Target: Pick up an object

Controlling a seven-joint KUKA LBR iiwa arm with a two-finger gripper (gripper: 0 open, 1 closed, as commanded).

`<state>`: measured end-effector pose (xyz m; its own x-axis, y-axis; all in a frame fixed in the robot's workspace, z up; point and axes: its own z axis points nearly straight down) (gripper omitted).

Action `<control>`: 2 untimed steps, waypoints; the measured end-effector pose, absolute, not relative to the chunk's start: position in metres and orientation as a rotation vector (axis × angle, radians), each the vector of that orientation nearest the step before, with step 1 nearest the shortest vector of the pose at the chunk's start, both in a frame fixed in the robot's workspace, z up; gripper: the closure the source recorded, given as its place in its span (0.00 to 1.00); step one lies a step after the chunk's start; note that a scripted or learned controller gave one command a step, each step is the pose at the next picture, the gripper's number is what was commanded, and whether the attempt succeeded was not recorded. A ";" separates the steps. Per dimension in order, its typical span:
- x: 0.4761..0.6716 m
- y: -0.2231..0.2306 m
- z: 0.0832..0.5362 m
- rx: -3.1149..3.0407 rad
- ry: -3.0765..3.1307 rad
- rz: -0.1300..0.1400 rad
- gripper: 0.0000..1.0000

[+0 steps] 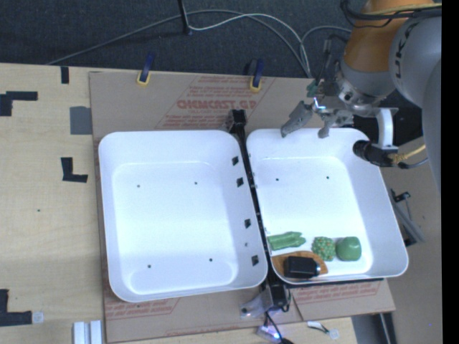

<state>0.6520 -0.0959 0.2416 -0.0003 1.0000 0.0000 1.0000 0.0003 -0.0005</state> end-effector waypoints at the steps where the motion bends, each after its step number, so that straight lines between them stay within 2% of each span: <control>1: 0.599 -0.133 0.220 -2.224 -2.216 0.004 0.00; 2: 0.538 -0.171 0.197 -2.225 -2.214 0.004 0.00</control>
